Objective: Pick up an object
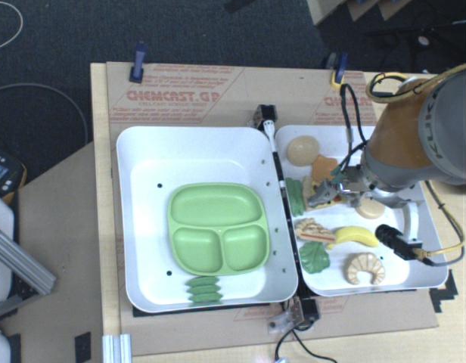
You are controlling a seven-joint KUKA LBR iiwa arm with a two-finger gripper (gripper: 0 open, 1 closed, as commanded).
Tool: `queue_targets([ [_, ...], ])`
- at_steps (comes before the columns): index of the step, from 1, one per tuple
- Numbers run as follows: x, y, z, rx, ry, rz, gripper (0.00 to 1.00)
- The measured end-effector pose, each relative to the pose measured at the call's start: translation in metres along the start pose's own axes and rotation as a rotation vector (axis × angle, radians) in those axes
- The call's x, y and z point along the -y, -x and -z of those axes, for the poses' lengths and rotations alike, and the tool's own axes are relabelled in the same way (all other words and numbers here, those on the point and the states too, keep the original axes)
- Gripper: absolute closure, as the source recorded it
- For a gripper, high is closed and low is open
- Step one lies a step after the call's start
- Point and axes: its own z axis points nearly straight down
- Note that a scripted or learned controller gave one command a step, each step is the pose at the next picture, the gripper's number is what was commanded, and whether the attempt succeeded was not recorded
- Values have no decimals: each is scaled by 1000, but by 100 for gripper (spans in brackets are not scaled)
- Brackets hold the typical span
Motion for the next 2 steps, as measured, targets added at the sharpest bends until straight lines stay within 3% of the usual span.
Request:
queue_targets([
  [1,31,6,-3,-4,-15,-5,0],
  [2,-5,40,-3,0,-7,-4,0],
])
